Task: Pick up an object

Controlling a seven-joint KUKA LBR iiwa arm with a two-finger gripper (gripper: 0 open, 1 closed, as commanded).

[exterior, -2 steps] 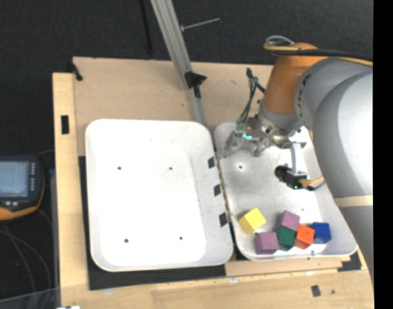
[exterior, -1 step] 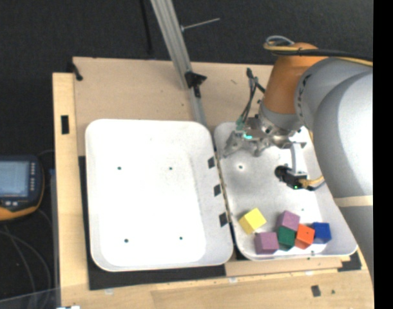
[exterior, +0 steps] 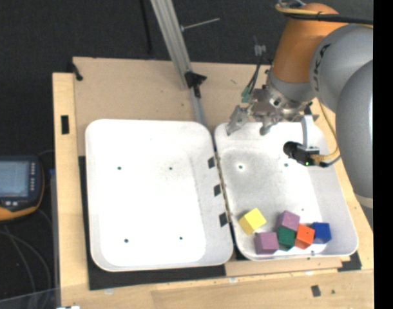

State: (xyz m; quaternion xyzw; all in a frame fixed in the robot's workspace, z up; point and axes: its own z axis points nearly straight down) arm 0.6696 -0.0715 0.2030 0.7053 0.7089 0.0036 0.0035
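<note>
Six small matte cubes [exterior: 285, 230], smooth white bin [exterior: 267, 172], metal pincer [exterior: 250, 122] open.

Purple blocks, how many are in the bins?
2, both in the right bin near its front: one beside the green block, the other just behind it.
</note>
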